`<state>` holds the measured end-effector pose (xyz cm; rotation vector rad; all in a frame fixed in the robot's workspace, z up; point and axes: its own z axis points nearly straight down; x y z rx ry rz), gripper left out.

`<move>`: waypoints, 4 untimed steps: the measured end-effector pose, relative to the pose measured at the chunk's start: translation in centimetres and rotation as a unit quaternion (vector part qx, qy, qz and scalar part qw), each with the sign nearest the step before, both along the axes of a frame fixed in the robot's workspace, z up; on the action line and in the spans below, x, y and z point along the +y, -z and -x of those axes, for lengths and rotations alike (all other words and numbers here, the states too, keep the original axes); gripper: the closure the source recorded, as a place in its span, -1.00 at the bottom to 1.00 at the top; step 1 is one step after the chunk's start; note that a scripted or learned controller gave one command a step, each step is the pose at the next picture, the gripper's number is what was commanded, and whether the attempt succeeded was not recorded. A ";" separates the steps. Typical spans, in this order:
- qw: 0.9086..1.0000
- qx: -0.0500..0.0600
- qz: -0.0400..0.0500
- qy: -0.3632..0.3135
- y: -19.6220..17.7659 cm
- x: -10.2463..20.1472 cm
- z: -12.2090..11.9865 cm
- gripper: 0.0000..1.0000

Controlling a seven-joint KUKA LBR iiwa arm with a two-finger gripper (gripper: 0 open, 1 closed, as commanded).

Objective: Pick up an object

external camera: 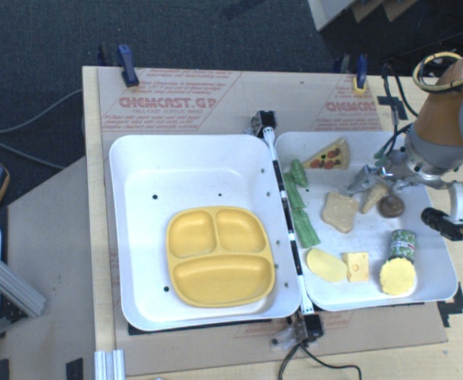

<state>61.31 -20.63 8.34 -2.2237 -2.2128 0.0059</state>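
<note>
Camera view showed the hand (371, 182) low beside the bread slice (340, 211), grip unreadable; next, closing and lifting.

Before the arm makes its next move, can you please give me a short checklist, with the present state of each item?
1. Gripper is over the right bin: ok.
2. An object is between its fingers: cannot tell.
3. Targets are near: bread slice and brown round piece lie beside the gripper: ok.
4. Yellow divided plate sits flat in the left bin: ok.
5. Green can is away from the gripper: ok.
</note>
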 end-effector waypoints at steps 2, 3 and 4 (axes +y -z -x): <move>1.000 0.006 0.000 -0.005 0.1 4.9 -5.2 1.00; 1.000 -0.002 -0.001 -0.002 -3.4 6.6 -0.4 1.00; 1.000 -0.003 0.000 0.000 -11.4 4.8 7.1 1.00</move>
